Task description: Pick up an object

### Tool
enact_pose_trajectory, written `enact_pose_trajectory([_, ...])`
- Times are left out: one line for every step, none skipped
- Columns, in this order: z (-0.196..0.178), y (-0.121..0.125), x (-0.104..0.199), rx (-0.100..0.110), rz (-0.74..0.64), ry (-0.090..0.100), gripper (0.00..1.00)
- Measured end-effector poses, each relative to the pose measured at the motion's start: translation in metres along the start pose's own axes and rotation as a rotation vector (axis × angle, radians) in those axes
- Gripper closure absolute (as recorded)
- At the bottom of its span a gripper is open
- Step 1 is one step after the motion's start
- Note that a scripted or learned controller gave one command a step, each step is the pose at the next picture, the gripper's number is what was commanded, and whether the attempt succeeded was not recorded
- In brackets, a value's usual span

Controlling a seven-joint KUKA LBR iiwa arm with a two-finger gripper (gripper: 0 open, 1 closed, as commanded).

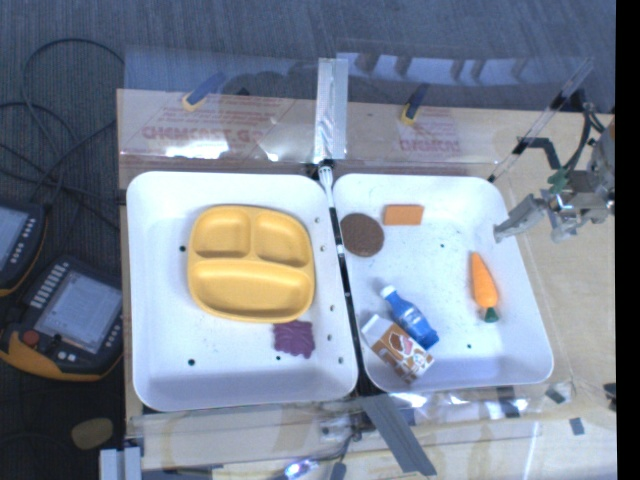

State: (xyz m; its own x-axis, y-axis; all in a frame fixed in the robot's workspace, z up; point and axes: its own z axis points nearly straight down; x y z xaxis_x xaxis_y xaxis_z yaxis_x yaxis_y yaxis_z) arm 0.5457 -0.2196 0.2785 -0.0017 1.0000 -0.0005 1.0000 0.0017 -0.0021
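We see the gripper (pixel 572 208) at the counter's right edge, outside the right white bin (pixel 520 368); can't tell its state. Nearest obj, the orange plastic carrot (pixel 484 282), lies left of it, long axis front-to-back.

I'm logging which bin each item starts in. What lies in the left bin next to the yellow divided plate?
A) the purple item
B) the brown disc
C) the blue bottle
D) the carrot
A: the purple item lies in the left bin, just below the yellow divided plate; the other three are in the right bin.
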Motion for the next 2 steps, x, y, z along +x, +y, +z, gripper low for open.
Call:
enact_pose_trajectory([0.158, 0.031, 0.002, 0.002, -0.066, 0.007, 0.00])
enact_pose_trajectory([0.181, 0.021, 0.005, -0.007, -0.106, 0.010, 0.00])
